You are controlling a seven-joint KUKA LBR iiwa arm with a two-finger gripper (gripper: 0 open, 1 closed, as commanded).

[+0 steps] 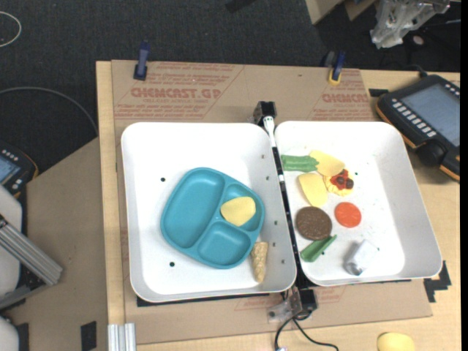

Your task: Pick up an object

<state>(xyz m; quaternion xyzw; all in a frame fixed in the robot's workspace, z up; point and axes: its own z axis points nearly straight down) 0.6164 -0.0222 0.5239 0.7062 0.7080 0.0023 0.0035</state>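
Two shallow white bins sit side by side on the bench (110,196), over a brown sheet printed with red lettering. The left white bin (139,167) holds a teal plastic plate with three compartments (194,214). A pale yellow rounded piece (238,210) lies in the plate's small right-hand compartment. A tan, bumpy elongated piece (259,260) lies just beside the plate's lower right rim.

The right white bin (395,167) holds the smaller toy foods. A green flat strip (298,162) lies near the bin's left wall, with a yellow wedge (326,162) just right of it. Below these are a pale yellow slice (313,190) and a red and yellow piece with dark spots (341,182). An orange-red disc (348,214) lies near a brown round disc (313,223). A green pod (317,248) touches the brown disc's lower edge. A small grey block (355,258) lies near the front wall.

The pale grey end effector (395,20) appears at the top right, well apart from both bins. I cannot tell whether it is released or clenched, and nothing is seen in it.
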